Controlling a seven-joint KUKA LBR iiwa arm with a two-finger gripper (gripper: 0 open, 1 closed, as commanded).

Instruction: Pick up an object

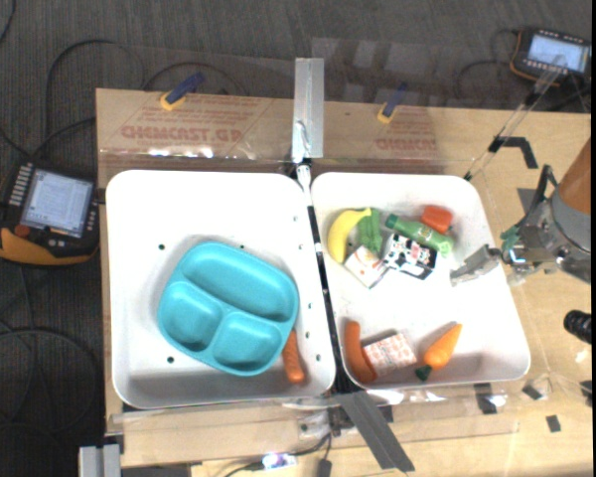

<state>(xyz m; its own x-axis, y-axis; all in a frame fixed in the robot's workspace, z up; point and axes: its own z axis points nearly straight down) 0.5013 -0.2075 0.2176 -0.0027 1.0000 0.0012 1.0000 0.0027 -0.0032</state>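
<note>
The right bin point(497, 336) holds a yellow banana point(342, 233), a green bottle point(418, 230), a red-orange piece point(437, 217), a printed card box point(409, 255) and a white-and-red packet point(366, 265) in its far half. Along its near wall lie a brown-orange sausage point(353, 349), a pink box point(389, 351) and a carrot point(441, 345). My gripper point(495, 256) hangs over the bin's right wall, to the right of the card box and apart from every object. Nothing is visible in its grasp.
The left bin point(139, 227) holds a teal divided plate point(228, 306) and an orange stick point(293, 357) against its right wall. A metal divider post point(308, 107) stands behind the bins. Handheld pendants point(50, 207) and cables lie on the floor around the bench.
</note>
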